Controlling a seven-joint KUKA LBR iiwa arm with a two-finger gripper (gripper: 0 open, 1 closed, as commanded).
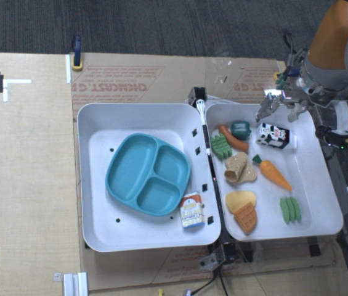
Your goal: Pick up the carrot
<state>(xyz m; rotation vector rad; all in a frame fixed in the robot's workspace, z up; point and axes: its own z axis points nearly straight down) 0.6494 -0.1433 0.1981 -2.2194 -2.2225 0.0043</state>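
Observation:
The carrot (275,174), orange with a small green top, lies flat in the right bin (321,184), near its middle and pointing toward the lower right. My gripper (280,109) hangs over the bin's far edge, up and slightly right of the carrot and well apart from it. Its fingers (265,111) are spread open with nothing between them. A black-and-white box (273,135) lies between the gripper and the carrot.
Around the carrot lie a tan bread piece (240,168), a reddish sausage (234,139), a green leafy piece (220,147), a dark teal item (240,129), a pea pod (289,209), and yellow and orange wedges (242,209). The left bin (93,134) holds a teal divided plate (149,174) and a small carton (192,212).

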